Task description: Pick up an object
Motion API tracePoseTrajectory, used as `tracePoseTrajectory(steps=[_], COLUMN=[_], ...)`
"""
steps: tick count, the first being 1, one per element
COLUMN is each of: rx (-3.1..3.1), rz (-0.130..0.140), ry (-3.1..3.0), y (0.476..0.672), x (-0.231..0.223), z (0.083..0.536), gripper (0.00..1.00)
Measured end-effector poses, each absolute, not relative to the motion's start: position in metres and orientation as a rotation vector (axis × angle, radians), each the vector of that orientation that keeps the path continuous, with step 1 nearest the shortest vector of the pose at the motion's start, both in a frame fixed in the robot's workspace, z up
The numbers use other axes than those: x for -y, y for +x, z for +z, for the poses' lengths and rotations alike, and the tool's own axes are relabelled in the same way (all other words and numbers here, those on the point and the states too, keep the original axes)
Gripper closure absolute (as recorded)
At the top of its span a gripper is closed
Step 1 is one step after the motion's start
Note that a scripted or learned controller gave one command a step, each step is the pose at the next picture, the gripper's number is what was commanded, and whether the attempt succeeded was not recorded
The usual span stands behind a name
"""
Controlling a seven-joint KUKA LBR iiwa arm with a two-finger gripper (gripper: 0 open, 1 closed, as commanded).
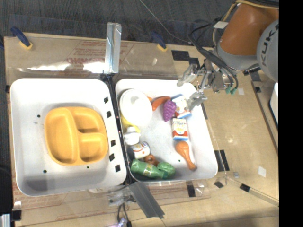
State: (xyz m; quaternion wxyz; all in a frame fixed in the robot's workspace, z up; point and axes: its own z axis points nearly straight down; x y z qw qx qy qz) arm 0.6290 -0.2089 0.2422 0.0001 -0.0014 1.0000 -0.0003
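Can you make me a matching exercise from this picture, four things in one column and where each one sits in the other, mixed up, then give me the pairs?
Things:
1. yellow divided tray
2. white bowl
3. green toy
4. purple grapes

Places:
A. near edge of the right bin
B. far left part of the right bin
C. middle of the left bin
D. far part of the right bin, right of the orange piece

Pairs: 1-C, 2-B, 3-A, 4-D
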Motion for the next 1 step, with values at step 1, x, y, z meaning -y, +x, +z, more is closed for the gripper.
tracePoseTrajectory(steps=[1], rx=[-3.152], rz=[0.006], ry=[0.008], y=[0.6007], x=[0.1973], z=[0.1100], gripper=[0.00])
